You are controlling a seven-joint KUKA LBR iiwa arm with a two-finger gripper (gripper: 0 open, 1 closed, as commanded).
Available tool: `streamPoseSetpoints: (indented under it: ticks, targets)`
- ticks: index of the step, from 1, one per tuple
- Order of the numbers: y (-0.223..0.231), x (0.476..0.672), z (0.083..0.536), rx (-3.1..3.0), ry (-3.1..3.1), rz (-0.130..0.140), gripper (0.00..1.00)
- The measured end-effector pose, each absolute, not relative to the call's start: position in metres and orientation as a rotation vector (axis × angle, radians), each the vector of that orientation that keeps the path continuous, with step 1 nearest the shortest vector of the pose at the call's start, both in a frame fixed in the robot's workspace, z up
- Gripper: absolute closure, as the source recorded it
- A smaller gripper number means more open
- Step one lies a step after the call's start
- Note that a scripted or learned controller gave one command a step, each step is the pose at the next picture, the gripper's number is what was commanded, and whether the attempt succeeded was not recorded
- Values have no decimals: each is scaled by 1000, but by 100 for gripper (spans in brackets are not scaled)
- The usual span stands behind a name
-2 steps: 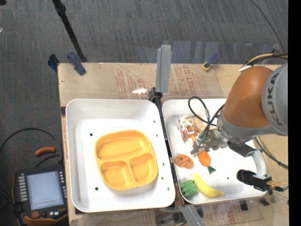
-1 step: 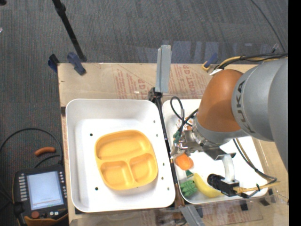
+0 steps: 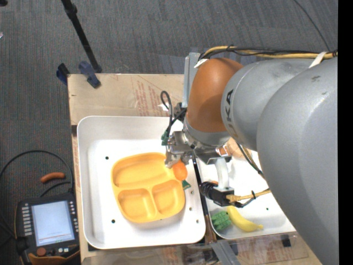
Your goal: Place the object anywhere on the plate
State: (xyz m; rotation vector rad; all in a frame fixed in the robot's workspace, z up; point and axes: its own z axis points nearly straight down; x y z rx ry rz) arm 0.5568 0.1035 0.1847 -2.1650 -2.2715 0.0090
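Two white bins sit side by side on the bench (image 3: 110, 93), and I am watching them from above at a slant. My arm (image 3: 265, 126) reaches in from the right, its orange band (image 3: 207, 101) hanging over the seam between the bins.

Over in the left bin (image 3: 96, 142) lies the yellow plate (image 3: 146, 195), a three-compartment tray set near that bin's right wall. One long compartment runs along its far side, with two smaller ones nearer me.

At the plate's far right corner I see the gripper (image 3: 177, 160), low over the rim. Just below its tip sits a small orange object (image 3: 180, 171), round and bright, right at the plate's right edge by the divider between the long compartment and the right-hand small one. Whether the claw is spread or pinching that object, I cannot tell; the wrist body hides the tips. Nor can I say whether the object rests on the plate or hangs just above it.

Toward the near edge of the right bin (image 3: 276, 220) lie a banana (image 3: 244, 220) and a green block (image 3: 221, 220), close beside each other.
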Motion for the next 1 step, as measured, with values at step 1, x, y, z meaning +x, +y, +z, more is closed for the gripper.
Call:
streamPoseSetpoints:
  ticks: [1]
  targets:
    - [103,557,185,-2164,-2273,9,0]
